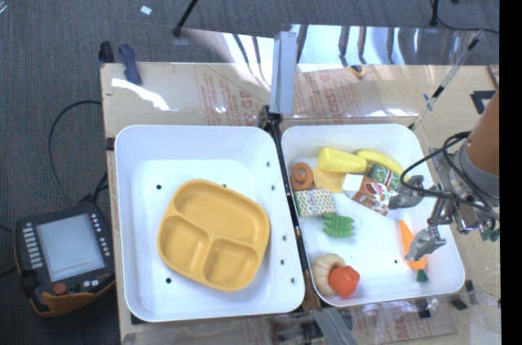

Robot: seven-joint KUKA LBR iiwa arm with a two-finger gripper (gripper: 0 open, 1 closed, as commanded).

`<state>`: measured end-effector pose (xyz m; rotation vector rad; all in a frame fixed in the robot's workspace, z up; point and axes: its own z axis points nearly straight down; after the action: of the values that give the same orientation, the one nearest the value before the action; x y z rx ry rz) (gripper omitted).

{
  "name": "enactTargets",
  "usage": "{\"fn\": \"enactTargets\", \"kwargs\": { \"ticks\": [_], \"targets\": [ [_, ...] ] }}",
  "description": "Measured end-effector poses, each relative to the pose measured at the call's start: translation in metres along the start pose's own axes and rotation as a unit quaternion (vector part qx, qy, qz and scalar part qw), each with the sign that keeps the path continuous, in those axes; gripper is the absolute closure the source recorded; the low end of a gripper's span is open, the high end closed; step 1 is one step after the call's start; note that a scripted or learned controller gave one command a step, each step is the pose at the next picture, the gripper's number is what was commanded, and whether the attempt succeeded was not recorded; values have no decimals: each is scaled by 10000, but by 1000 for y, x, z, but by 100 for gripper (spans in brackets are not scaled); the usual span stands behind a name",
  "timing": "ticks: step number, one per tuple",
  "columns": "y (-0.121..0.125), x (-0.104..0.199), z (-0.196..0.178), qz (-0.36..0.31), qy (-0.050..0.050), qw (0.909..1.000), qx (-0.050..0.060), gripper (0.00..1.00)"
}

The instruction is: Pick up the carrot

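Note:
The carrot, orange with a green tip, lies near the right wall of the right bin. My gripper reaches in from the right and hangs low over the carrot's upper end. Its fingers are spread open. One finger points left next to a snack box, and the other lies across the carrot's right side. The carrot rests on the bin floor and is not clamped between the fingers.
The right bin also holds a banana, a yellow cylinder, a doughnut, a checkered packet, a snack box, green pods, a bread roll and a red tomato. A yellow divided plate sits in the left bin.

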<state>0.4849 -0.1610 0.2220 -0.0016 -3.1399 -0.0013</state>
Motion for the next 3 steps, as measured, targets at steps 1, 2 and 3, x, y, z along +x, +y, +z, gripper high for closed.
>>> {"fn": "enactTargets", "kwargs": {
  "ticks": [1,2,3],
  "targets": [
    [-28,9,94,1034,23,9946,-10,0],
    [-26,-4,136,1494,18,9888,-10,0],
    [-24,-6,126,1460,8,9893,-13,100]
  ]
}}
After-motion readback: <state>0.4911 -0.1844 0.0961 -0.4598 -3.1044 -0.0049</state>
